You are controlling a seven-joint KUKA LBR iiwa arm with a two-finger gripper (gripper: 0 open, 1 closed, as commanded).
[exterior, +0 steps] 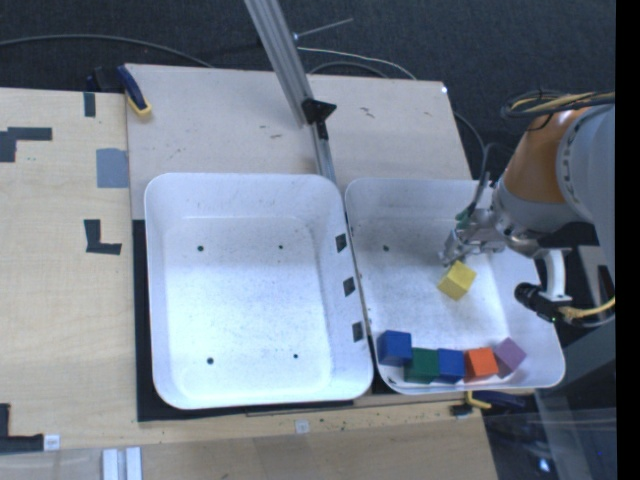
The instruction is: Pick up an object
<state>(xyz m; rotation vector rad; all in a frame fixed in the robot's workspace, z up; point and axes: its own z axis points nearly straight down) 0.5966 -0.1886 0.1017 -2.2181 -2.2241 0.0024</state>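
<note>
From above, the worktop (60, 268) is pale wood with grey and dark tape patches, lying left of the right bin (400, 218). A second, lighter board sits behind that bin, and dark carpet-like floor with thin cables runs beyond it. A slanted aluminium rail (280, 48) with a black clamp rises behind the bin's far left corner. A blue-and-yellow clamp (135, 90) lies on the board, well left of the bin. The left bin (170, 208) touches the right bin's left wall; its speckled white floor shows four small dark dots.

The grey arm with its orange band (535, 158) reaches over the right bin's right wall. The gripper (468, 246) hangs inside the bin, near its middle, and the yellow block (457, 281) sits tilted just under its tip. Whether the jaws are open or closed on the block I cannot tell.

Along the bin's near wall stand a blue block (394, 345), a green block (424, 364), a second blue block (451, 365), an orange block (481, 363) and a purple block (511, 353), in a row.
</note>
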